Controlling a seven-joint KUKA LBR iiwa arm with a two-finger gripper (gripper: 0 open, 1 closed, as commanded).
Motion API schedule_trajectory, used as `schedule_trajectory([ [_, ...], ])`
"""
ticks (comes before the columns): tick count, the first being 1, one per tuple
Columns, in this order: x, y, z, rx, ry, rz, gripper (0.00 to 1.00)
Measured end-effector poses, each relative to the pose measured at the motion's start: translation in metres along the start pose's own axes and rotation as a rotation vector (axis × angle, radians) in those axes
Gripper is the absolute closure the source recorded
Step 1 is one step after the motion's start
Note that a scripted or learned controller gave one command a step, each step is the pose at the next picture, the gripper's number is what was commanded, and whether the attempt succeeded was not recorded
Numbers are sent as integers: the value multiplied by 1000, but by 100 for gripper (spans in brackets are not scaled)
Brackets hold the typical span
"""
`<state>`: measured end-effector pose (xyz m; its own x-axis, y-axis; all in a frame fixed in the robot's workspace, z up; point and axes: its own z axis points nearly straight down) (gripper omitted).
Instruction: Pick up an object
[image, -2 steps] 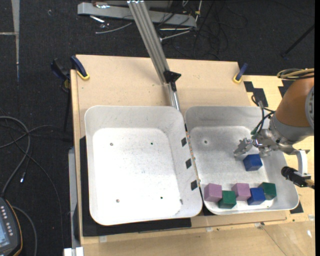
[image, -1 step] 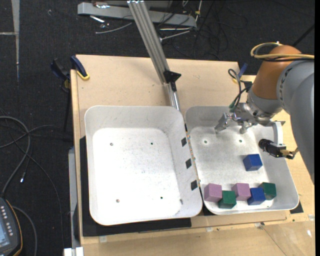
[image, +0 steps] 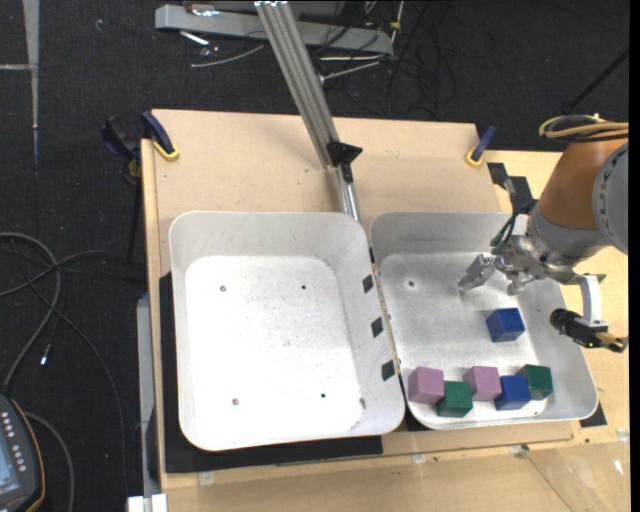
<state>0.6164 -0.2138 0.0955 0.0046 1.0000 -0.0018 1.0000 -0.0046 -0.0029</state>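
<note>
A wooden table (image: 260, 165) carries two white bins side by side. The left bin (image: 270, 330) sits toward the table's left edge; the right bin (image: 440, 290) holds six cubes. The arm (image: 585, 195) reaches in over the right bin's far right corner, its gripper (image: 497, 272) spread open above bare floor, gripping nothing. One blue cube (image: 506, 324) lies just in front of it. Along the near edge sit two purple cubes (image: 427, 384), two green cubes (image: 456, 398) and a second blue cube (image: 513, 391).
</note>
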Motion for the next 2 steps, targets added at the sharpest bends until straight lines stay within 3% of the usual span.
schedule_trajectory([
  [1, 5, -52, 1, 1, 2, -2, 0],
  [2, -11, -77, -2, -1, 1, -1, 0],
])
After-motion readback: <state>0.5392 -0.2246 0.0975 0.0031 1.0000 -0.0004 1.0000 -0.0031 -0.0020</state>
